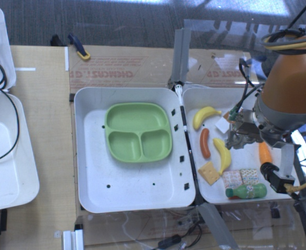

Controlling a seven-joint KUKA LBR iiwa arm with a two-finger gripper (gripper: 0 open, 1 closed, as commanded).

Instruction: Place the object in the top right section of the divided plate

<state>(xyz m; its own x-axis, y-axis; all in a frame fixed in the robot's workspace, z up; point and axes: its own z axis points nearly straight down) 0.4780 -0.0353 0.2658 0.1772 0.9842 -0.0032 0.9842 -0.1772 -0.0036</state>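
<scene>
The green plate (138, 132) lies in the left bin (90, 191), a little toward the far side. Its big section is on the far side and the two small ones face the near edge. Nothing lies on it.

The food is all in the right bin (207, 194). One banana (205, 115) sits at the far left of that bin. A red sausage (205, 142) lies just nearer than it, along the left wall. A second banana (223, 155) lies beside the sausage, to its right. A cheese wedge (209, 173) rests near the tip of that second banana. Two crackers (241, 177) lie side by side right of the cheese. A green bottle (246, 191) lies on its side at the near edge, just past the crackers. A carrot (265, 153) shows farther right, partly hidden by the arm.

The arm (291, 82) hangs over the right bin. Its gripper (237, 137) is low over the middle of the bin, just right of the second banana. From here it is a dark tangle of metal and cable. I cannot tell how wide the pincer stands, nor whether it has anything.
</scene>
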